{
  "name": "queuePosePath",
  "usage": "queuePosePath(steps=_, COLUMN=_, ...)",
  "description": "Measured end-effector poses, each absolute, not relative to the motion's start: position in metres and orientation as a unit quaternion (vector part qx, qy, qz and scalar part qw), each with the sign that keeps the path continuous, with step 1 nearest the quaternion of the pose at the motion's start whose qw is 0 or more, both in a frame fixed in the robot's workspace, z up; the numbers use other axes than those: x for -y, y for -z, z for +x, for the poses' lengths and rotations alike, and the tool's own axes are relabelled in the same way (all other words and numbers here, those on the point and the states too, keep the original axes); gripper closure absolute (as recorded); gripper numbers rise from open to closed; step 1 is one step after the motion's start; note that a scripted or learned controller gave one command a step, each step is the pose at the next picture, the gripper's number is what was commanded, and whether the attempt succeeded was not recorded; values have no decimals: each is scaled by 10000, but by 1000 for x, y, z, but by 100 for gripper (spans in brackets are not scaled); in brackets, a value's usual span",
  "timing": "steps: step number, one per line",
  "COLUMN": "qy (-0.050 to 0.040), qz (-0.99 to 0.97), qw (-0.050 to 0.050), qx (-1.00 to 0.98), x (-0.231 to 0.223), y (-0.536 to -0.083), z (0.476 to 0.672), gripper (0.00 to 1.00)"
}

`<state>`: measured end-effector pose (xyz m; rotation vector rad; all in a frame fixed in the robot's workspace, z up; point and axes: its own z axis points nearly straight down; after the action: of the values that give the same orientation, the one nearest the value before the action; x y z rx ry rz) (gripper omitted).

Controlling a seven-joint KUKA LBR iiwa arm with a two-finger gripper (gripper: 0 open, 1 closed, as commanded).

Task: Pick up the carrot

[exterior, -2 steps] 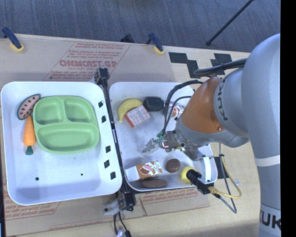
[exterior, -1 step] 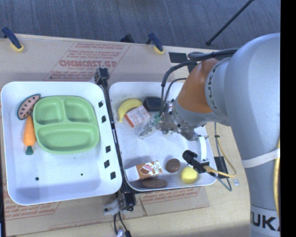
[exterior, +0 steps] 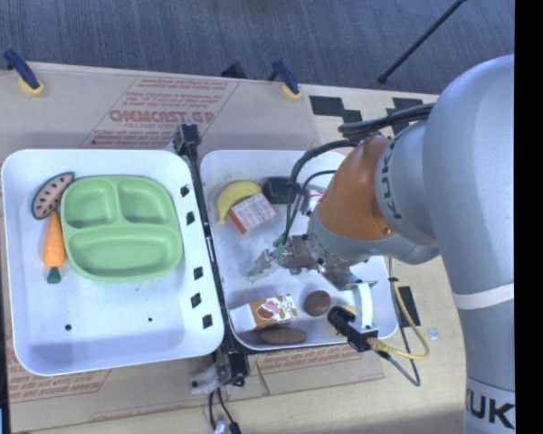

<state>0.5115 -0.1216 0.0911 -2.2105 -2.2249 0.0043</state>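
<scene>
The carrot (exterior: pixel 53 246) is orange with a green tip and lies upright along the left wall of the left bin (exterior: pixel 100 342), beside a green divided plate (exterior: pixel 120 225). My gripper (exterior: pixel 268 259) hangs over the middle of the right bin (exterior: pixel 219 165), far to the right of the carrot. Its fingers (exterior: pixel 258 264) are open and nothing is between them. The grey arm with its orange band (exterior: pixel 357 197) reaches in from the right and hides part of the right bin.
A watermelon slice (exterior: pixel 51 193) lies just above the carrot. The right bin holds a banana (exterior: pixel 234 193), a red and white box (exterior: pixel 252 212), a small carton (exterior: pixel 273 311), a brown disc (exterior: pixel 316 303) and a brown oblong piece (exterior: pixel 281 335).
</scene>
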Motion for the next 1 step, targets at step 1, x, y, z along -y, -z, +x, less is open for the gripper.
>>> queuePosePath(steps=1, qy=-5, qz=-7053, qw=16, qx=7089, x=136, y=-92, z=551, gripper=0)
